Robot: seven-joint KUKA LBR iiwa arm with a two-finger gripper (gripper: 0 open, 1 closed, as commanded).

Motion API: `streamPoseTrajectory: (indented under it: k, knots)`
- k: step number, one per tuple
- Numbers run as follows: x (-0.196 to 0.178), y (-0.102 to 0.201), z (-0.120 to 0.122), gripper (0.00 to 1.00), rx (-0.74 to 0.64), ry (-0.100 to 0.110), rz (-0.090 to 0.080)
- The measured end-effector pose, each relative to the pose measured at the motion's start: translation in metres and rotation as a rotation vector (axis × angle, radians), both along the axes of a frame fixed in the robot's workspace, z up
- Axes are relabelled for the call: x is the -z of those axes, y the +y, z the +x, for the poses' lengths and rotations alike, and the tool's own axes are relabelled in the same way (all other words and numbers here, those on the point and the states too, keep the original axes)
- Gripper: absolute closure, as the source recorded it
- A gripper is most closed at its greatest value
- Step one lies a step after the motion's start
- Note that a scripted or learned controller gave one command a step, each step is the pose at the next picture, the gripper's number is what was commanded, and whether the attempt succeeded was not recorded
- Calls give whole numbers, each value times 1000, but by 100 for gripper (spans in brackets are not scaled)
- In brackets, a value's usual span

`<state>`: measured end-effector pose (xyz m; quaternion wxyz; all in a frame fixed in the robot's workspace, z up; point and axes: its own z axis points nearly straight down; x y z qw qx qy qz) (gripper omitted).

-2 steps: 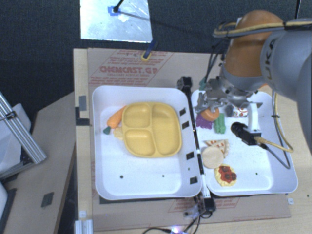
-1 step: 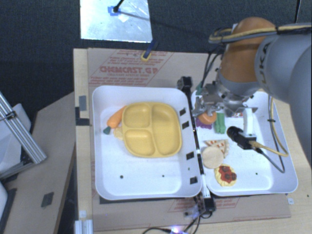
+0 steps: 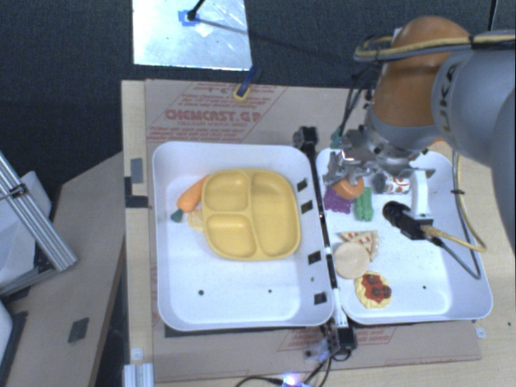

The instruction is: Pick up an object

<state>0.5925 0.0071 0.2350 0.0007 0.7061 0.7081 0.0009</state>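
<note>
Camera view: slanted look down on the worktop (image 3: 85,208); every place below is given from the yellow plate.
Left bin (image 3: 242,305): holds the yellow plate (image 3: 246,214), a three-part dish lying flat.
Carrot (image 3: 191,193): touching the plate's left rim, green end lower left.
Right bin (image 3: 451,280): just right of the plate's bin.
Purple toy (image 3: 339,202): right of the plate, just past the wall between the bins.
Orange toy (image 3: 349,189): right of the plate's upper corner, beside the purple toy, directly under the gripper.
Gripper (image 3: 348,176): low over the orange toy; how wide it stands cannot be told.
Round beige disc (image 3: 351,260): right of the plate's lower corner.
Green toy (image 3: 366,204): farther right, beside the purple toy.
</note>
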Motion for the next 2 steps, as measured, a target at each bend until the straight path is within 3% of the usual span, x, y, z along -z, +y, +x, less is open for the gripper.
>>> streamPoseTrajectory:
  k: [2]
  knots:
    - [19,-4,-3,100,2,1,-1]
